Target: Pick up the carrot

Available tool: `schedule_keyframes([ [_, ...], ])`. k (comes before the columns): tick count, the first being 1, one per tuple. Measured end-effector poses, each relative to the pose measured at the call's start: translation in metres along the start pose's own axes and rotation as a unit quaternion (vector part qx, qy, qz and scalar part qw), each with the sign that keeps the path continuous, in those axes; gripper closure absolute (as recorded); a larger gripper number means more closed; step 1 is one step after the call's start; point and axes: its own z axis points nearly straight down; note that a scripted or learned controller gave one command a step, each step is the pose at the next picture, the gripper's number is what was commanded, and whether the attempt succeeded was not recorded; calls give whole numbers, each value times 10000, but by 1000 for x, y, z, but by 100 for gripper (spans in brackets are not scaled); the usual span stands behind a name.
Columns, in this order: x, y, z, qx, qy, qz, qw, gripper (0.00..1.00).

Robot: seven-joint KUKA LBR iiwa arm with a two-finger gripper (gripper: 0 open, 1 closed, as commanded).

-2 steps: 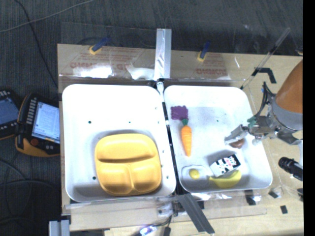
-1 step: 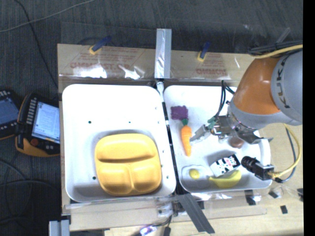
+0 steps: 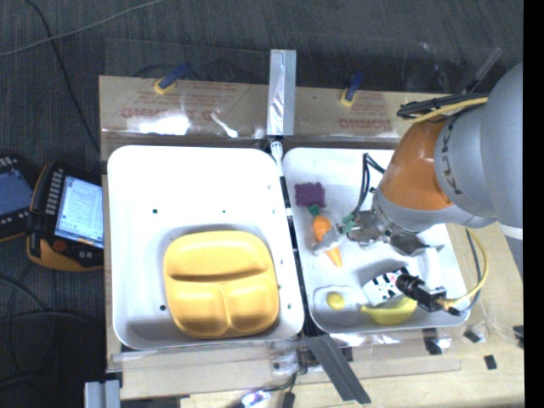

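Observation:
The carrot [image 3: 320, 226] is a small orange toy with a green top. It lies in the right bin [image 3: 442, 257] near the left wall, just below a purple bunch of grapes [image 3: 309, 195]. A second orange piece [image 3: 334, 256] lies a little below and to its right. My gripper [image 3: 357, 228] hangs low over the middle of the right bin, just to the right of the carrot. Nothing shows held in it, and the wrist hides part of the bin floor.
A fried egg toy [image 3: 334, 298] and a yellow banana [image 3: 391, 313] lie along the front of the right bin. A large yellow loaf-shaped object [image 3: 221, 283] fills the front of the left bin [image 3: 170, 185]. A divider wall [image 3: 289, 228] separates the bins.

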Motion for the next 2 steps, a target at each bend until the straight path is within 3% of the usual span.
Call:
schedule_keyframes([
  [1,1,2,-10,-22,6,-4,10000,100],
  [2,7,17,-92,61,-10,1256,9921,100],
])
